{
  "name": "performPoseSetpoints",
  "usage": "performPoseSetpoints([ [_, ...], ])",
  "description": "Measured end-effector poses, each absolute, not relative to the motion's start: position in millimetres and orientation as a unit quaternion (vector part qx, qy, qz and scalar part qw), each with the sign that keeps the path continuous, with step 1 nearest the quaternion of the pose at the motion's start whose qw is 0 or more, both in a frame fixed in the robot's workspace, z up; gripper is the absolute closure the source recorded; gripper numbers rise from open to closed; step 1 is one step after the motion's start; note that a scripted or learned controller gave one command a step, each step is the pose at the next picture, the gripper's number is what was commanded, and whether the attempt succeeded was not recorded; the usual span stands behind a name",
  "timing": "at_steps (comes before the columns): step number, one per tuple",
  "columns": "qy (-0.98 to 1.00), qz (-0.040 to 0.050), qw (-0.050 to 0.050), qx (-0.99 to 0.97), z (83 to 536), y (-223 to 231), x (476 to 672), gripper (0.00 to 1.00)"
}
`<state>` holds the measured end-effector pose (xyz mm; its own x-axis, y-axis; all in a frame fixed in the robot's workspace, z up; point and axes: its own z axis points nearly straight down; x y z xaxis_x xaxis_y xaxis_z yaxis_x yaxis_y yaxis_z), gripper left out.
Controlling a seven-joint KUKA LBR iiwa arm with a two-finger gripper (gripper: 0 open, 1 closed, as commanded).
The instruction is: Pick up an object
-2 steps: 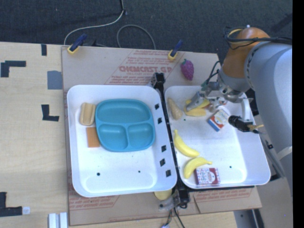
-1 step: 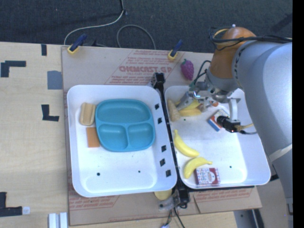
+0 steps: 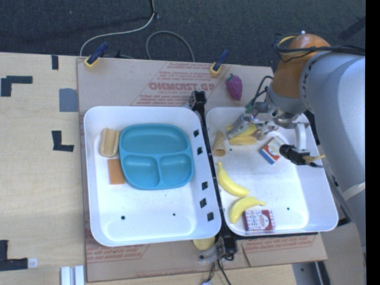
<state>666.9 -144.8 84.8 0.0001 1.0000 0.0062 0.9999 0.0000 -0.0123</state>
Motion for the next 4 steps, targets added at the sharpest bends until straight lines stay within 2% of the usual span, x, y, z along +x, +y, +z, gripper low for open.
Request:
performPoseSetpoints([
  [1,-0.708,0.0087,-0.002,-0.707,85.8,-109.1,666.1,0.0],
  [2,-0.706,0.01,0.003,-0.708,94.9,-110.2,664.6,1.0],
  [3,-0.709,-0.003,-0.002,-0.706,225.4,-76.4,650.3,1.0],
  [4,-0.708,0.0003,0.0,-0.706,217.5,-78.3,649.5,0.0],
])
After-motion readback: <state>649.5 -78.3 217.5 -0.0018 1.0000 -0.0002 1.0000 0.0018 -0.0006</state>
